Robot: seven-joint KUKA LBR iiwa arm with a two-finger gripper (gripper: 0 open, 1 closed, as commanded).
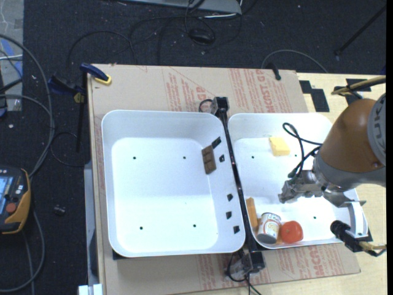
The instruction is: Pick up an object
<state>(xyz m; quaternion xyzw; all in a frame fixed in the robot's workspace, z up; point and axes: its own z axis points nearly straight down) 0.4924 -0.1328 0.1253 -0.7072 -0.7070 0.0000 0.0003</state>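
Near the right bin's (319,131) front, a round red-orange ball (292,231); end effector (290,191) grip state unreadable.

I work in a robotics lab: my bench is a cardboard sheet (184,85) bearing two white bins (123,128). Loose cables (153,26) trail over dark carpet at twelve o'clock, and a control pendant (12,198) lies at nine o'clock.

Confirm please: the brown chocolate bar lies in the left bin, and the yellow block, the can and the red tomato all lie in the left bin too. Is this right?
Not quite. The camera view shows the yellow block, the can and the red tomato in the right bin, not the left one. The brown chocolate bar does lie in the left bin.
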